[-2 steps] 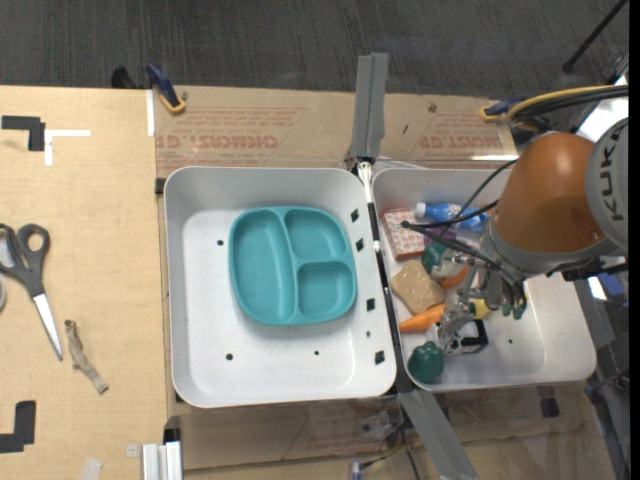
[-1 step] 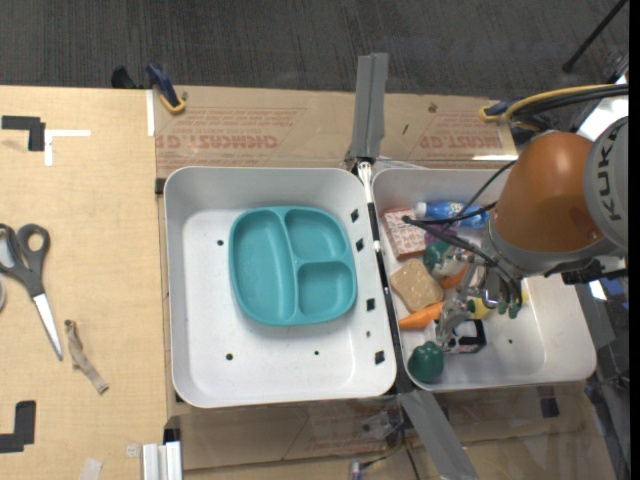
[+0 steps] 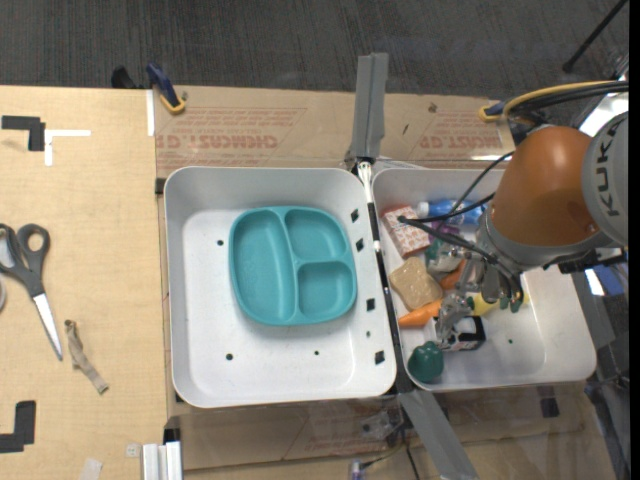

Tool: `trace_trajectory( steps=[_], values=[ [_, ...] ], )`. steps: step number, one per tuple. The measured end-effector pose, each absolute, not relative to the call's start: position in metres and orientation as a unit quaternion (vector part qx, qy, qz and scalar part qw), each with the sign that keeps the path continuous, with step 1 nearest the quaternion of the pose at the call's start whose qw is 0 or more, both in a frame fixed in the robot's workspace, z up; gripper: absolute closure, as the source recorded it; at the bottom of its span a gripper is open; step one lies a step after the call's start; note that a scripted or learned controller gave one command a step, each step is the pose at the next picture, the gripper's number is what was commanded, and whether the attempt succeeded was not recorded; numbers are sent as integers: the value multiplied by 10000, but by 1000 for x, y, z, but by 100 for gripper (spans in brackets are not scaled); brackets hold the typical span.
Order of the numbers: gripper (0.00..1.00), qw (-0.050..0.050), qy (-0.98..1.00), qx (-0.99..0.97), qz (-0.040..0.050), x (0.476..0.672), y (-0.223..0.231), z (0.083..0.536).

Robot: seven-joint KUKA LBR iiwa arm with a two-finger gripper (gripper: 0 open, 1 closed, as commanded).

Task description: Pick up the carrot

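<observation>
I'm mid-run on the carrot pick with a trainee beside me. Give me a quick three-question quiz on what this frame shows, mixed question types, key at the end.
1. True or false: the carrot lies in the same bin as the teal plate.
2. Multiple choice: what lies on the bench left of the bins? A) a hammer B) scissors C) a cup
3. Fill in: the gripper hangs over the ____ bin, just right of the carrot.

Key
1. False. The carrot is in the right bin, beside the slice of bread; the plate sits alone in the left bin.
2. B
3. right
</observation>
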State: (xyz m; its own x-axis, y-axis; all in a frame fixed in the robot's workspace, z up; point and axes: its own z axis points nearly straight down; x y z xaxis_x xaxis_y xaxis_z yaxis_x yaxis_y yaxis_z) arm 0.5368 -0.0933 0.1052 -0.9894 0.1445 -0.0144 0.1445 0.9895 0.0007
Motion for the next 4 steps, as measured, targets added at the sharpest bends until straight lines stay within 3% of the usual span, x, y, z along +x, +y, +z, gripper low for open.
trace_trajectory(
  steps=[1, 2, 3, 4],
  values=[
    [0, 144, 9936, 1117, 0, 552, -96, 106],
    [0, 164, 9965, 816, -4, 488, -116, 106],
    [0, 176, 9917, 1273, -25, 488, -97, 105],
    [0, 159, 9900, 1400, -9, 506, -100, 105]
  ],
)
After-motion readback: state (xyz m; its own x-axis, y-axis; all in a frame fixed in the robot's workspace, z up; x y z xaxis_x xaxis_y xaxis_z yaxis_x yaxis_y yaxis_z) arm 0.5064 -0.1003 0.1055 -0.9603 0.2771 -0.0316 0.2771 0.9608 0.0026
